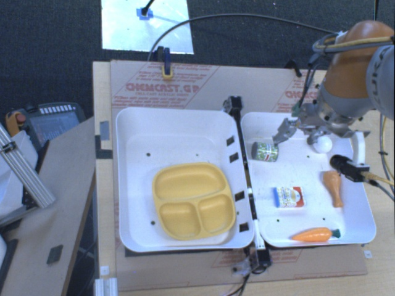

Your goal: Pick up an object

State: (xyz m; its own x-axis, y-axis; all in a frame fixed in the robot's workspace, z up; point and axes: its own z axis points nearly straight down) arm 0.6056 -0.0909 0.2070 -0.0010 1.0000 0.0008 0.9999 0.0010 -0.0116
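Observation:
My gripper point(301, 134) hangs low over the back of the right bin point(368, 224), under the grey wrist with its orange band. It looks open, one grey finger point(284, 130) splayed left toward a green can point(265, 151) lying on its side just below it. A small white ball point(321, 144) rests by the gripper's right side. Nothing sits between the fingers. Farther forward in the same bin lie a blue, white and red packet point(289, 197), a tan drumstick-shaped piece point(333, 187) and an orange carrot point(316, 234).
The left bin point(133, 165) holds a yellow divided plate point(193, 199). A black divider with clips point(242, 165) runs between the bins. A black plug on a cable point(345, 165) hangs over the right bin's right side. Cardboard lies under both bins.

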